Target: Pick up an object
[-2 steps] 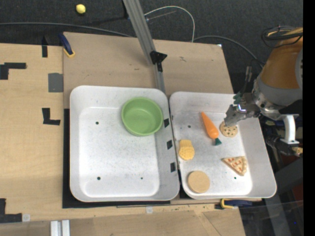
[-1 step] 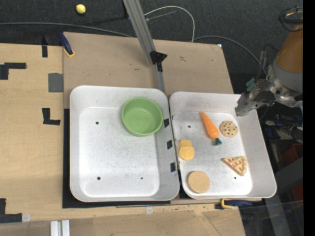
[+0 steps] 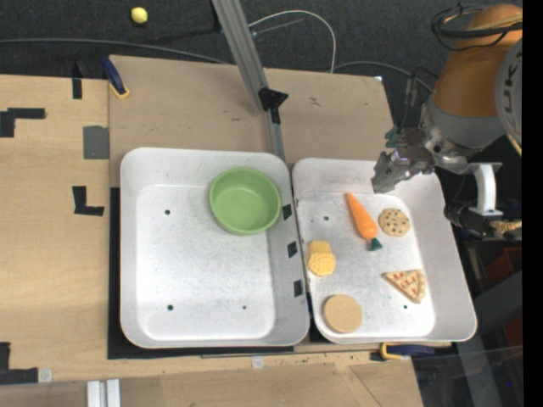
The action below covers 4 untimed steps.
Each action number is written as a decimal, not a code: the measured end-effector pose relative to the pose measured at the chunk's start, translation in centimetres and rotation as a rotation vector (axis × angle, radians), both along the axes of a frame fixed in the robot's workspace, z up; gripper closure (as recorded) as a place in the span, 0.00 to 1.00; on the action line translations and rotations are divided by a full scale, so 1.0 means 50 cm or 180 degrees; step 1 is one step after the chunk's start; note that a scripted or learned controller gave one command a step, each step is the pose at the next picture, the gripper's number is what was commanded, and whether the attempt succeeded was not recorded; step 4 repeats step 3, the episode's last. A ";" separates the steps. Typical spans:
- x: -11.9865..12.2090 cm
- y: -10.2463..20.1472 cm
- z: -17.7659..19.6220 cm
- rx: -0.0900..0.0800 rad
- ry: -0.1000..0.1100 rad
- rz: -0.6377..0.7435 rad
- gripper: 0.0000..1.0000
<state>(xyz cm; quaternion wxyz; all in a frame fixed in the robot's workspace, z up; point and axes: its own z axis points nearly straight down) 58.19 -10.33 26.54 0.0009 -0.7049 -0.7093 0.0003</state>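
Observation:
The right bin [image 3: 441,227] holds an orange toy carrot [image 3: 363,217], a round cookie [image 3: 394,222], a pizza slice [image 3: 406,284], a yellow corn piece [image 3: 321,259] and a tan round biscuit [image 3: 343,313]. My gripper [image 3: 389,175] hangs over the bin's far edge, just above and right of the carrot's tip, touching none of the objects. Nothing shows between its dark fingers.
A green bowl [image 3: 245,200] sits at the far right of the left bin [image 3: 144,253]. A grey pole [image 3: 242,49] slants down to the seam between the bins. A small yellow ball [image 3: 139,14] lies on the dark floor at the far left.

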 end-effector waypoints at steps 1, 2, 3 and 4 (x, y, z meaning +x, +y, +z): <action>0.047 0.108 -0.032 0.0001 0.0002 0.0002 1.00; 0.089 0.210 -0.064 0.0000 0.0001 0.0002 1.00; 0.126 0.302 -0.053 0.0002 -0.0006 0.0001 1.00; 0.126 0.302 -0.053 0.0002 -0.0006 0.0001 1.00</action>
